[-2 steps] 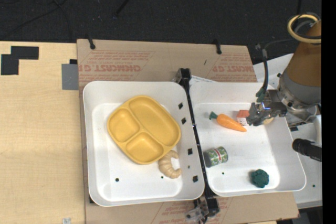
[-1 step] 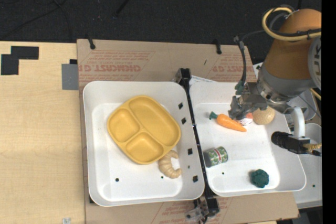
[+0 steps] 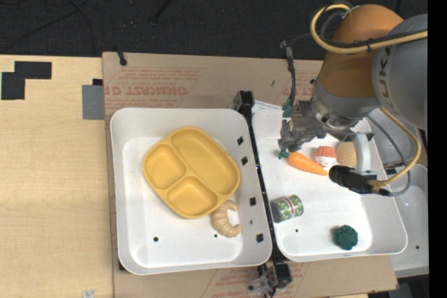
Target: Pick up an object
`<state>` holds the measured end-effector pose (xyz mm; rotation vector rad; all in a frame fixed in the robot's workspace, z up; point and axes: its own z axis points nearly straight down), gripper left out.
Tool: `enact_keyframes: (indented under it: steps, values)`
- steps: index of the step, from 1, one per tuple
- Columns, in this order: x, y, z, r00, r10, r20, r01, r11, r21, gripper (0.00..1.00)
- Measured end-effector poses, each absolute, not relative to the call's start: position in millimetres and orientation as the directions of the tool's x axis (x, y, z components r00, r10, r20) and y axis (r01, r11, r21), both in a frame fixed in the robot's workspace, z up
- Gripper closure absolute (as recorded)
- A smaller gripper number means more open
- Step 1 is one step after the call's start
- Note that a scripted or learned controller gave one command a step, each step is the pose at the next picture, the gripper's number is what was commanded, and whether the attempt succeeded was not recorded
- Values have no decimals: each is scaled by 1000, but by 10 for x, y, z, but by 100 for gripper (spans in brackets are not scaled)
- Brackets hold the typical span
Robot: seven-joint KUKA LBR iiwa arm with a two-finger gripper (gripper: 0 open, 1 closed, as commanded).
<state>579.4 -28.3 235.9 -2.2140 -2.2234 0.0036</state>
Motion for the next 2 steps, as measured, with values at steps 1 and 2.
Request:
enact_keyframes:
  steps: [1, 2]
  values:
    - [6072, 134, 2315, -4, 1000, 1, 1000, 4, -4, 100]
    - [6205, 694, 2365, -6, 1000, 2, 1000, 6, -3, 100]
